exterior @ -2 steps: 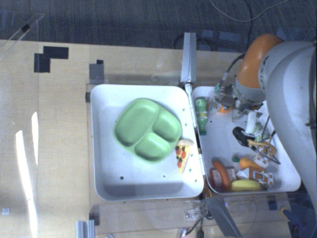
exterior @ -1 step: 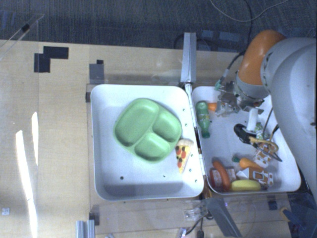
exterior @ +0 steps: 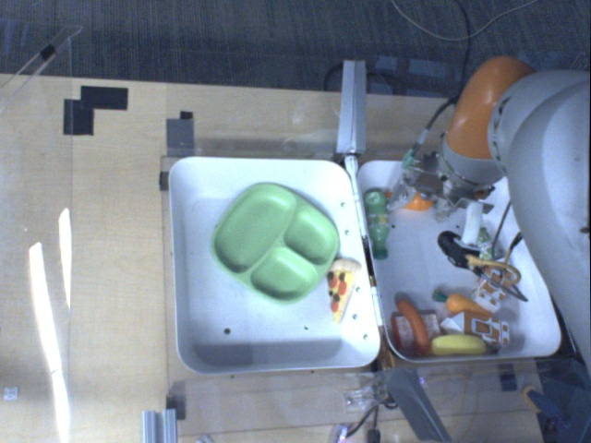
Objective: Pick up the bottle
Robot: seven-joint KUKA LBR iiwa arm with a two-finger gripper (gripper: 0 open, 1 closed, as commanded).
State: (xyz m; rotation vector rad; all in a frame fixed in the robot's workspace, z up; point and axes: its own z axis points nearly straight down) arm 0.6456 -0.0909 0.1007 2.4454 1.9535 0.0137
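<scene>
Jaws hidden under grey wrist, grip state unclear, green bottle lying by right bin's left wall

A pale wooden table fills most of the view, with black tape marks near its upper left corner and streaks of reflected light along its left side. Beyond its far edge lies dark blue-grey carpet, crossed by a looping cable.
</scene>
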